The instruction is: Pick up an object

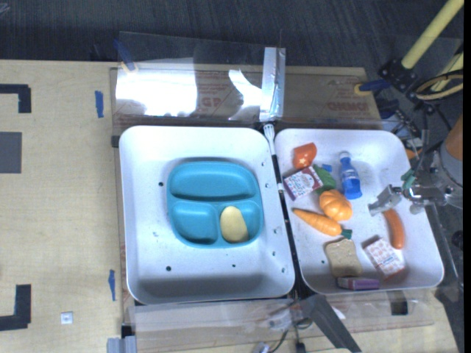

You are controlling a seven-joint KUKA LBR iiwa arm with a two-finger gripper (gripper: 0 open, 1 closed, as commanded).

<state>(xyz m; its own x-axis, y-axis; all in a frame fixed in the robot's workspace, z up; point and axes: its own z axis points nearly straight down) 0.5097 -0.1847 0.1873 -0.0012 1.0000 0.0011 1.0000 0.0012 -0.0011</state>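
Over the right bin [423,271], the gripper [394,195] is seen just above a sausage [396,229]; finger state cannot be told. Nothing appears lifted yet; grasping remains.

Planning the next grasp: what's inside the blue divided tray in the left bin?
The blue tray holds one yellow egg-shaped object in its lower right compartment. The tray floor beneath the object is covered.

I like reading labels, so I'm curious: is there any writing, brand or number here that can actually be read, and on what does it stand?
None can be read.
Cardboard wall behind the bins: faint reddish print, too blurred.
Small packet in the right bin: printed label, too small.
Second packet: red-and-white print, too small.
Blue bottle: label illegible.
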